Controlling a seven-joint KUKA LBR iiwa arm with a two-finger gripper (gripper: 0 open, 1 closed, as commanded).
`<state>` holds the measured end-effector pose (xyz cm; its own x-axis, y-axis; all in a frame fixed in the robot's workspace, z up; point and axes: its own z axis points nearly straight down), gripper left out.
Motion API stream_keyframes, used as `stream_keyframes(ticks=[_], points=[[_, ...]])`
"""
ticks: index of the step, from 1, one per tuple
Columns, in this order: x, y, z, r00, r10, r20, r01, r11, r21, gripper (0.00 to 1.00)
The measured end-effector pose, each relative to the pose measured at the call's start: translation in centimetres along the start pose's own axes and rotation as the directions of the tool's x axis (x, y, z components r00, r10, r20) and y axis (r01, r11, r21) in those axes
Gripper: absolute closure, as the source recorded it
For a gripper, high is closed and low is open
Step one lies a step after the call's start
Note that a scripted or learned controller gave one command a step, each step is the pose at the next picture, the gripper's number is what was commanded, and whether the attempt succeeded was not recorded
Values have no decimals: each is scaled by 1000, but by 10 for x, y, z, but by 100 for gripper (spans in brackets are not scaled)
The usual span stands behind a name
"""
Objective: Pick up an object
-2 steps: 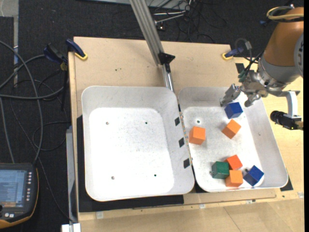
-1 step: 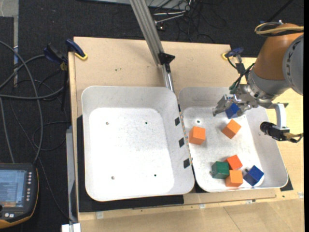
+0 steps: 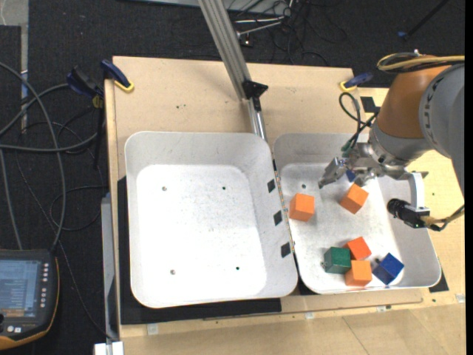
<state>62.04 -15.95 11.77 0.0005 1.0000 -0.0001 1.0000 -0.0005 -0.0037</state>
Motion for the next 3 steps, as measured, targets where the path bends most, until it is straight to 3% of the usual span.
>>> stream_keyframes(ticks=[1, 3], points=[[0, 1, -13, 1000, 0, 1, 0, 1000, -5, 100], [3, 7, -131, 1000, -4, 3, 4, 1000, -12, 100]])
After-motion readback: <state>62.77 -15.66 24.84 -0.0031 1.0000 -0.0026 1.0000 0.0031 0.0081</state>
